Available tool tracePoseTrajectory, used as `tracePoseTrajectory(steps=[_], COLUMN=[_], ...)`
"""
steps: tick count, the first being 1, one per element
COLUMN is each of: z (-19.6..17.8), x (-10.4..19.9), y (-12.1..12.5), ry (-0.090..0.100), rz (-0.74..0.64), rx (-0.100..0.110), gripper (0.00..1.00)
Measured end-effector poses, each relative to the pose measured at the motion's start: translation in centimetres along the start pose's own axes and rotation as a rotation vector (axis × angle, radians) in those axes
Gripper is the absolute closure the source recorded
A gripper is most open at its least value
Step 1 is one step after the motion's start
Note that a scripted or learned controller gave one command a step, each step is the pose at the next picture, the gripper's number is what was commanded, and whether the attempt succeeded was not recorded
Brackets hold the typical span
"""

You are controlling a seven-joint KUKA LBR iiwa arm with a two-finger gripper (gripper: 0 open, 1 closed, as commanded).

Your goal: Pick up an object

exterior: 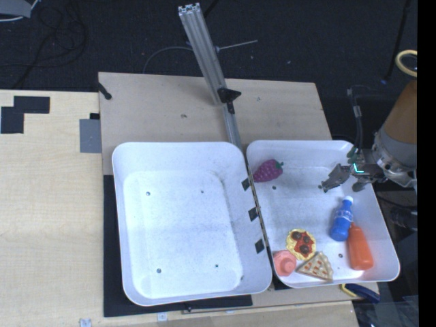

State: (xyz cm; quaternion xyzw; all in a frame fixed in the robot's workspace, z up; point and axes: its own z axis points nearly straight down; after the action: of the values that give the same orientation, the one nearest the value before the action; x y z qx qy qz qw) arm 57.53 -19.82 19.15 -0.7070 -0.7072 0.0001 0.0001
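My gripper hangs over the right bin, near its far right side, with its dark fingers spread apart and nothing between them. A blue bottle lies just below it, beside an orange bottle. A purple grape bunch rests at the bin's far left. Near the front lie a round pizza-like toy, a pink cup and a waffle slice.
The left bin sits beside the right one, joined by black clips along the shared rim. A slanted metal rail rises behind the bins. The arm's grey body with its orange band stands at the right edge.
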Motion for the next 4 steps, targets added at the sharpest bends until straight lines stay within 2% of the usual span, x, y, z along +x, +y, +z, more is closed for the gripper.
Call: tracePoseTrajectory(steps=[1,2,3,4], z=[0.0,6.0,10.1,8.9], x=[0.0,0.5,0.5,0.5], y=[0.0,0.6,0.5,0.6], ry=[0.0,0.001,0.0,0.0], rz=[0.0,-0.001,-0.001,0.0], rx=[0.0,0.005,0.001,-0.001], gripper=[0.0,0.0,0.0,1.0])
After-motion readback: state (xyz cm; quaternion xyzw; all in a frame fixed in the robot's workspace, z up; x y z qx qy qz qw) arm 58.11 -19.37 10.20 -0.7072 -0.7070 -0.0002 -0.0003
